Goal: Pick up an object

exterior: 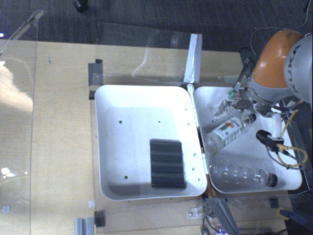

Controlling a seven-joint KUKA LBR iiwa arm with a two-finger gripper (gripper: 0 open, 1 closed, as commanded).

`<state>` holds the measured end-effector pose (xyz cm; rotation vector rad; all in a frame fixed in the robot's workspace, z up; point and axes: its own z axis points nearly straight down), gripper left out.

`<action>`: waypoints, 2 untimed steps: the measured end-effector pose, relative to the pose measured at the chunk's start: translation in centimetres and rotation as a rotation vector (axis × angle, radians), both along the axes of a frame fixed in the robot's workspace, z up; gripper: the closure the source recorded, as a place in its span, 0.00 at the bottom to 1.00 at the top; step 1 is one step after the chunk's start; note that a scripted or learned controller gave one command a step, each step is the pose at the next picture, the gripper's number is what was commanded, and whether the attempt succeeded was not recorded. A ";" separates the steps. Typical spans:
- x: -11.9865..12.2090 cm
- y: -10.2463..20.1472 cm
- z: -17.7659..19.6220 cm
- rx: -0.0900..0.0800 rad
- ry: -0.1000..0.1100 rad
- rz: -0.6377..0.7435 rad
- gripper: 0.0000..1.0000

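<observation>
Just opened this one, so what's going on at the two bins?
The grey arm reaches in from the right, and its gripper sits low in the right bin, right by the upper end of a labelled bottle lying at a slant. A clear bottle lies along that bin's near wall. A black ridged block lies in the left bin. Nothing looks lifted yet.

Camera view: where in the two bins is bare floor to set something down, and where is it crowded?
The left bin is bare across its far half and left side, bordered by its walls and the black block. The right bin is crowded: labelled bottle, clear bottle by the near wall, gripper over the far part.
</observation>
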<state>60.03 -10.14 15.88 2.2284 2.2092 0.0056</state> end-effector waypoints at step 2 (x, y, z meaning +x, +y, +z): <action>-3.7 0.6 -6.9 -0.002 -0.009 0.235 0.00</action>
